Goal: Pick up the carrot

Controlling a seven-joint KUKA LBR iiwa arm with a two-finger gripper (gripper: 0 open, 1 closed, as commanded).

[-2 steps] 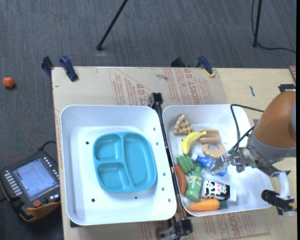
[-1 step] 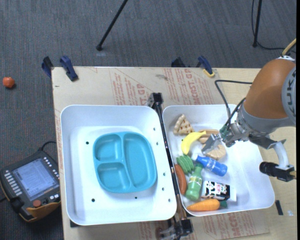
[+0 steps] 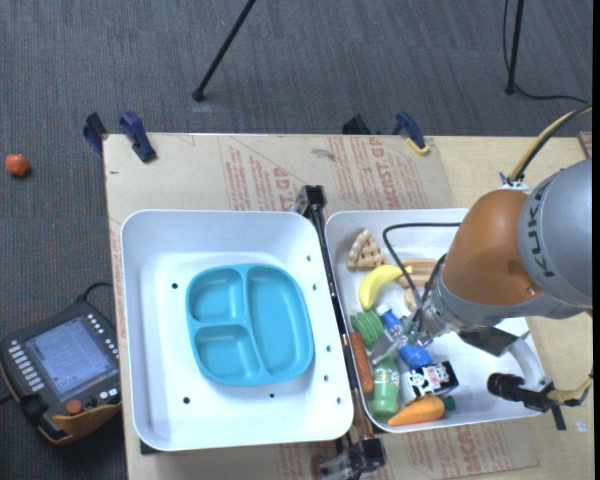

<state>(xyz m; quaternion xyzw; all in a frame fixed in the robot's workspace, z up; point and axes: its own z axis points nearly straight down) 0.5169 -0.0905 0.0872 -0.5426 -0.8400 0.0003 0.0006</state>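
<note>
Item one, the gripper [image 3: 405,340]: low in the right bin [image 3: 500,420], among the toys at its left-centre, under the orange band [image 3: 490,248] of my arm; whether it is parted or closed on anything I cannot tell, since the wrist and clutter mask it. Item two, immediate surroundings: a blue piece [image 3: 416,355] and a green leafy toy [image 3: 367,326] touching or just beside the tool, a green bottle [image 3: 385,388] just below, a small black-and-white carton [image 3: 431,378] to its right. Item three, the carrot [image 3: 417,412]: orange, tapered, lying nearly flat along the near wall of the right bin, below the carton and beside the bottle, apart from the gripper. Item four, further out: a banana [image 3: 377,284], a waffle-patterned wedge [image 3: 363,251], a reddish stick [image 3: 361,361] along the bin's left wall. Item five, the left bin [image 3: 150,268], holding a blue divided plate [image 3: 250,325]. Judgement: I read this as the approach step, the grasp not yet made. The next move calls for shifting toward the near wall, aligning across the carrot's narrow width, and descending without snagging bottle or carton.
</note>
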